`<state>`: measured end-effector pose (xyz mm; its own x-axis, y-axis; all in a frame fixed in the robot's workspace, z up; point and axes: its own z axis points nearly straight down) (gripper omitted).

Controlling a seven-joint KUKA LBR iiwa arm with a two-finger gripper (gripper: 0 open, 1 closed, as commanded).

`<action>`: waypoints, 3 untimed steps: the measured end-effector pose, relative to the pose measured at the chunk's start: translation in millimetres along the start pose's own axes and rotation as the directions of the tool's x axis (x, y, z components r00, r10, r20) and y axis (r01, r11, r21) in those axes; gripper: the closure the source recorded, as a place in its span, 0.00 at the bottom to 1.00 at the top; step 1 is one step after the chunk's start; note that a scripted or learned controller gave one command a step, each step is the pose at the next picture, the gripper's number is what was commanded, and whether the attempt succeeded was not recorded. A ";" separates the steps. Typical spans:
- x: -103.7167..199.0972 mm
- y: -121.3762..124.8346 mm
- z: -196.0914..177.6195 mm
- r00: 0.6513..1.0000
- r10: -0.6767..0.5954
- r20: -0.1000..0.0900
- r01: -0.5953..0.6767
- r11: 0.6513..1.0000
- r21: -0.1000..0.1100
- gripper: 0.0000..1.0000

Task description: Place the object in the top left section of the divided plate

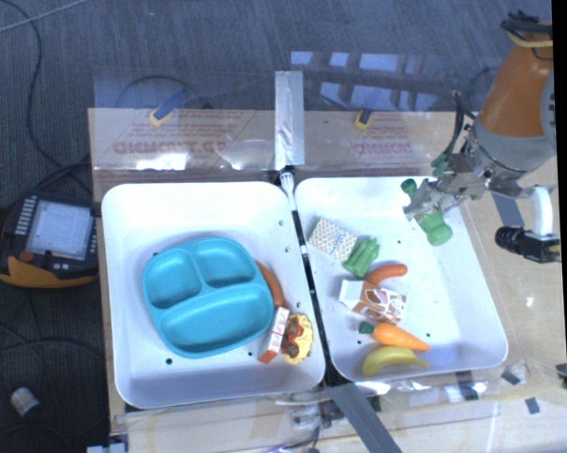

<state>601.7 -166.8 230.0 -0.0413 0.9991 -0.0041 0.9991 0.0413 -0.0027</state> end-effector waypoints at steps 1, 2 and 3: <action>-0.1 0.0 -0.2 1.000 0.000 0.000 0.000 1.000 0.000 0.00; 0.4 0.4 -8.9 1.000 -0.001 0.001 0.001 1.000 0.001 1.00; 54.0 -30.9 125.8 1.000 0.005 0.001 -0.005 1.000 -0.020 1.00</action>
<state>568.2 -114.7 104.0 -0.0365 0.9993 -0.0051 0.9992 0.0366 0.0177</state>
